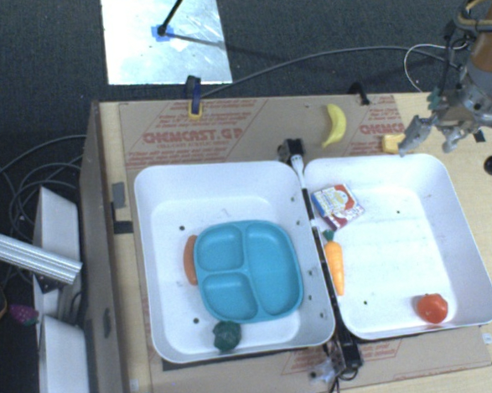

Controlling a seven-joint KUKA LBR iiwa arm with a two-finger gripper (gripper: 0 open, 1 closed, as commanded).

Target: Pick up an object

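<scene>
1. Gripper (433, 133) hovers beyond the right bin's (462, 218) far right corner, fingers spread, pinching nothing
2. Carrot (335, 266) lies by that bin's left wall; tomato (432, 308) sits near right

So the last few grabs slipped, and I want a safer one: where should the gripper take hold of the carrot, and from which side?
Probably across the carrot's thick middle, coming straight down. It lies flat in the right bin, lengthwise along the divider wall, leafy end toward the snack packet. Closing across its narrow width suits the shape, though the wall side looks tight.
</scene>
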